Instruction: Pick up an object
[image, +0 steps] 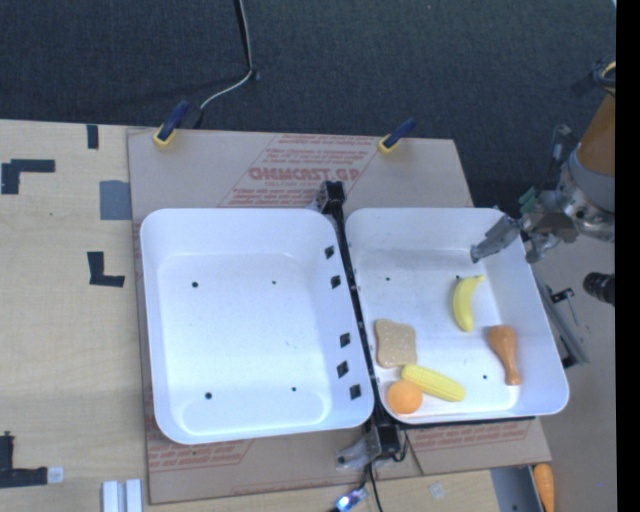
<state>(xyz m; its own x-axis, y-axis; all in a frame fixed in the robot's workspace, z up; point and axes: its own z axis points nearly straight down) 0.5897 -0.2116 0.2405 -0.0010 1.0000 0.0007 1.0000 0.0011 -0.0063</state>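
Observation:
The right bin (420, 225) holds a yellow banana (464, 302), a brown drumstick (505, 352), a slice of toast (396, 343), a yellow corn cob (433, 382) and an orange (404, 398). My gripper (512, 240) hovers over the bin's far right corner, above and to the right of the banana. Its two fingers stand apart, open, with nothing between them. The arm comes in from the right edge.
The left bin (240, 320) sits beside the right one, with a black clip divider (343, 300) between them. Both rest on a cardboard sheet (290, 170) held by two yellow-blue clamps at the back. A cable runs across the dark floor behind.

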